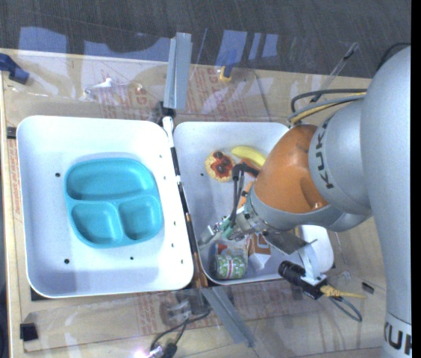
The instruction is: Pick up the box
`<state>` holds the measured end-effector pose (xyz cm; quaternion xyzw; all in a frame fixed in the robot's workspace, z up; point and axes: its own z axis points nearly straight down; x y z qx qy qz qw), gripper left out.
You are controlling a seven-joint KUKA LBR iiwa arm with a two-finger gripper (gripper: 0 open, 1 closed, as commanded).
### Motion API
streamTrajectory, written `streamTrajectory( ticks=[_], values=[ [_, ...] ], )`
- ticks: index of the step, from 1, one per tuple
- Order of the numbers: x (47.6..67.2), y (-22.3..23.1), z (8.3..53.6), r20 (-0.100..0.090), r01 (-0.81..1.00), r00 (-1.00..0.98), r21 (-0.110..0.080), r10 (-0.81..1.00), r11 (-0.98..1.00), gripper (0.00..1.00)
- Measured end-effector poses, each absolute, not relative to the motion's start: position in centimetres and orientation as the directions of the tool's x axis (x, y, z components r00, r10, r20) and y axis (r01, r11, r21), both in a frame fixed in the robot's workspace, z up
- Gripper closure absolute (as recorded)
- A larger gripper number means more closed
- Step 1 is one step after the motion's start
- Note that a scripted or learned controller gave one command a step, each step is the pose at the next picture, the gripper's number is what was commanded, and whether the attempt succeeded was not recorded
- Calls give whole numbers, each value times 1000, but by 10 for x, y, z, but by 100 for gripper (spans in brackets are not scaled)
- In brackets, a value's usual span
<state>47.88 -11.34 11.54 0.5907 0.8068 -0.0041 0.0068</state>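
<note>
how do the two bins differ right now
The left bin holds one blue divided tray; the right bin holds several small things, a banana among them. The left bin lies in open view; the arm reaches down over the right bin, covering much of it. Both are shallow and white.

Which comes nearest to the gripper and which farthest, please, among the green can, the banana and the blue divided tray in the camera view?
Measured from the gripper:
1. Green can, just below it in the right bin.
2. Banana, at that bin's far end.
3. Blue divided tray, across in the left bin.
</note>
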Motion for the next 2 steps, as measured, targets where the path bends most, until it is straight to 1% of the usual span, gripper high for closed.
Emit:
streamTrajectory(
  ticks=[1, 2],
  values=[
    [479, -113, 96, -27, 952, -306, 7, 951, 307, 0],
    [478, -107, 105, -12, 950, -314, 2, 949, 314, 100]
  ],
)
